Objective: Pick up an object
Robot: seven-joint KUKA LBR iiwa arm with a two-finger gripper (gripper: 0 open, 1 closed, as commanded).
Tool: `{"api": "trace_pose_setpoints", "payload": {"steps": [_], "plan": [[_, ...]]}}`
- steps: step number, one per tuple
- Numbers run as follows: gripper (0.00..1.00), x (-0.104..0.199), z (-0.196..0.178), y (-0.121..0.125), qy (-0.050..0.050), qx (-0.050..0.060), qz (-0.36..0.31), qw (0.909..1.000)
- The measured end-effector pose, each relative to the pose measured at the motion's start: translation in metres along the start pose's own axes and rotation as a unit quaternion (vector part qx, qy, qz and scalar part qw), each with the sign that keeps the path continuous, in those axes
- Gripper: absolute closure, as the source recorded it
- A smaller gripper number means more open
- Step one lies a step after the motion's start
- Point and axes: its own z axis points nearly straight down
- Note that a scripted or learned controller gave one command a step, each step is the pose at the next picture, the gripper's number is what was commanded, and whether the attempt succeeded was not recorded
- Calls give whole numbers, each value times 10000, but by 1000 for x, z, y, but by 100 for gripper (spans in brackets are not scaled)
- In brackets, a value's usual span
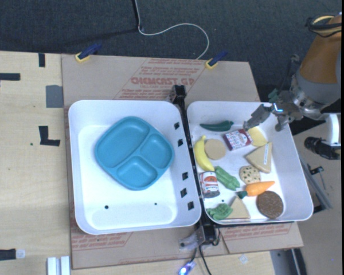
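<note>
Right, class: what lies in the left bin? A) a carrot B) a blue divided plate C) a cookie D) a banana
B: the blue divided plate lies in the left bin, while the banana, carrot and cookie are in the right bin.

A single fixed camera looked down from above the table (23, 153) at a slant, far enough back to take in both white bins side by side, the left bin (80, 171) and the right bin (295, 171). Dark carpet (57, 10) crossed the top of the view, and the arm (321, 62) entered from the right edge.
</note>
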Motion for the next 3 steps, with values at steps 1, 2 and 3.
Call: {"api": "trace_pose_setpoints", "payload": {"steps": [1,2,3], "plan": [[0,37,44,-46,15,35,1,10000],[0,87,-11,-86,12,-12,-22,10000],[0,133,-41,-120,14,-2,-26,10000]]}}
